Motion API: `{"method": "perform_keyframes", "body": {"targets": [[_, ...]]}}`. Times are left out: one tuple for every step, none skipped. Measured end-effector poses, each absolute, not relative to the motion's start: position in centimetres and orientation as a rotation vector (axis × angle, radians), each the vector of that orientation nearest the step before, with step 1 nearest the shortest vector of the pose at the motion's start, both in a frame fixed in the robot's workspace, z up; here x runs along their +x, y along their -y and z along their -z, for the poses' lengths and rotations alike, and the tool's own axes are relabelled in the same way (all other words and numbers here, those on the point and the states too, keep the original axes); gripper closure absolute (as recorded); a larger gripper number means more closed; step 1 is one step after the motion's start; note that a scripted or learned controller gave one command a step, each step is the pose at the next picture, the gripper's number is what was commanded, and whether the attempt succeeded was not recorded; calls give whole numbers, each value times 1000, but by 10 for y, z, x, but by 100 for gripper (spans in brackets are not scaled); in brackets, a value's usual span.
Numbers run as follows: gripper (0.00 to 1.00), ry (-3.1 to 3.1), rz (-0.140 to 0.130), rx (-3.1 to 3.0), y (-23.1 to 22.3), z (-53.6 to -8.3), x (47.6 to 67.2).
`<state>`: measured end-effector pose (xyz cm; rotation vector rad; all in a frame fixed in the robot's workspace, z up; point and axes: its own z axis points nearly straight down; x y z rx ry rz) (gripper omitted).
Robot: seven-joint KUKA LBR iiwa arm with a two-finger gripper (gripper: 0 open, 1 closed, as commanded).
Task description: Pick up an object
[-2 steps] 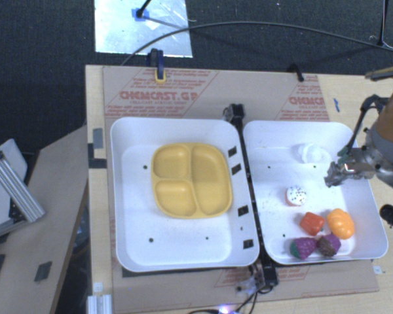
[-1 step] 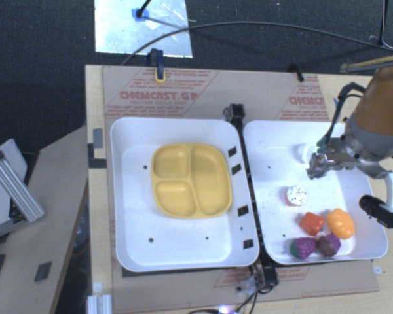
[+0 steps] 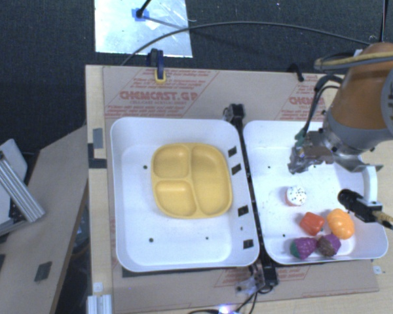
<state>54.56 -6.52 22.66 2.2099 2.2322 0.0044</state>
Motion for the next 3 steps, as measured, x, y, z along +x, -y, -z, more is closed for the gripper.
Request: {"method": "perform_keyframes", "body": {"targets": [[100, -2233, -5, 2209, 11, -236, 561], [100, -2232, -4, 2210, -39, -224, 578], [100, -2231, -3, 2211, -88, -215, 589]]}}
